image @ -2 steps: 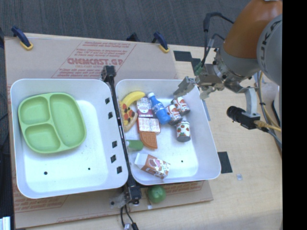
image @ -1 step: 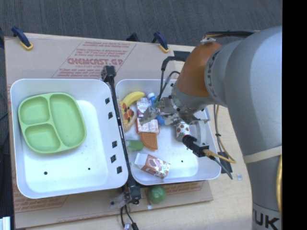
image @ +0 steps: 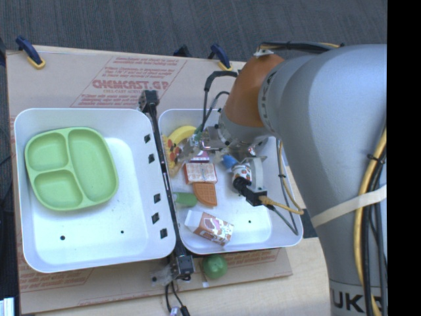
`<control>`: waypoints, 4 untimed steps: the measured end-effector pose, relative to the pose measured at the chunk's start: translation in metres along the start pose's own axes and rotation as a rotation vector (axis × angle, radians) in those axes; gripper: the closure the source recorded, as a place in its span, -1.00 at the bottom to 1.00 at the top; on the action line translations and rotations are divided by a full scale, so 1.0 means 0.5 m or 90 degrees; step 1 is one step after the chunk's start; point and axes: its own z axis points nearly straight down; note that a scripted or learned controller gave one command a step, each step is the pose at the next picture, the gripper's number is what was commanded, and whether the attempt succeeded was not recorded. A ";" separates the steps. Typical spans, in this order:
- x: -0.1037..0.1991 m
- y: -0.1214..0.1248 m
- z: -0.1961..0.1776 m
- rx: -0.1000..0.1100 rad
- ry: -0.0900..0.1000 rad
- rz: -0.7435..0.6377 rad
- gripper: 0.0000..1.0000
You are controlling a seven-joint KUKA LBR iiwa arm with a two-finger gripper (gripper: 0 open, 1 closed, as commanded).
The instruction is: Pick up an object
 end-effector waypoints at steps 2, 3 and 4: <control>0.001 -0.003 -0.035 0.005 0.002 -0.003 1.00; 0.001 -0.002 -0.055 0.006 0.002 -0.004 1.00; 0.074 0.076 -0.323 0.004 0.002 0.000 1.00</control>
